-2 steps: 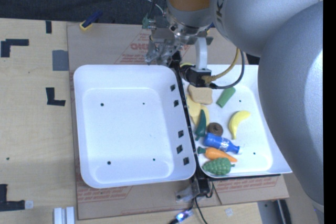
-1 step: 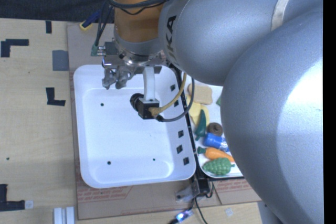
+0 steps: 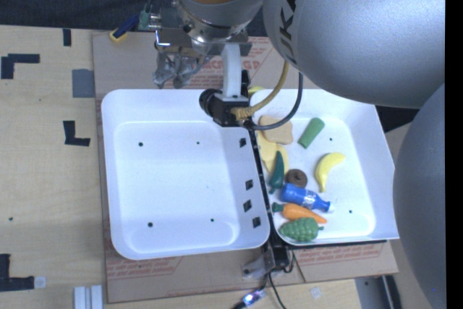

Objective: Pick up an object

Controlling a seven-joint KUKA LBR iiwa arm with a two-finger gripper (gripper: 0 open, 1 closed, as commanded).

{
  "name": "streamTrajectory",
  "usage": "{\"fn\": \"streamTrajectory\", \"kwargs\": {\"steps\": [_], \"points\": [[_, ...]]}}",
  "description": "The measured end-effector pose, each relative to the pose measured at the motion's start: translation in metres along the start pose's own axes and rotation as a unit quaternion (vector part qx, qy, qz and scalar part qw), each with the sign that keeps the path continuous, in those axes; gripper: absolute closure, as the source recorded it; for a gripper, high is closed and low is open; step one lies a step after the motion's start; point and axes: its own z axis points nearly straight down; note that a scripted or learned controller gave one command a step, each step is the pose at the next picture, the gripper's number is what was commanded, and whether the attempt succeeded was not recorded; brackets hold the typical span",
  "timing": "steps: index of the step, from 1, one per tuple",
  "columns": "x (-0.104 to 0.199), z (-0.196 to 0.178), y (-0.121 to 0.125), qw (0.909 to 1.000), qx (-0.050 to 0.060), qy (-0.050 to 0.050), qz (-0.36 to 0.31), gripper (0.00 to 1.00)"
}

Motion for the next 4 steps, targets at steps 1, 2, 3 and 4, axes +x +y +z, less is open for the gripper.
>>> {"fn": "streamTrajectory", "kwargs": {"steps": [1,2,3,4], "points": [[-0.001,-0.019,0.028,1.0,0.004,-0.003,0.002,1.0],[0.0,-0.082,0.023,1.0,0.003,-0.001,0.001,1.0],[0.0,-0.134,0.006,1.0,0.004,-0.002,0.001,1.0],[0.0,-0.13,0.006,1.0,0.006,-0.003,0.001,0.0]]}}
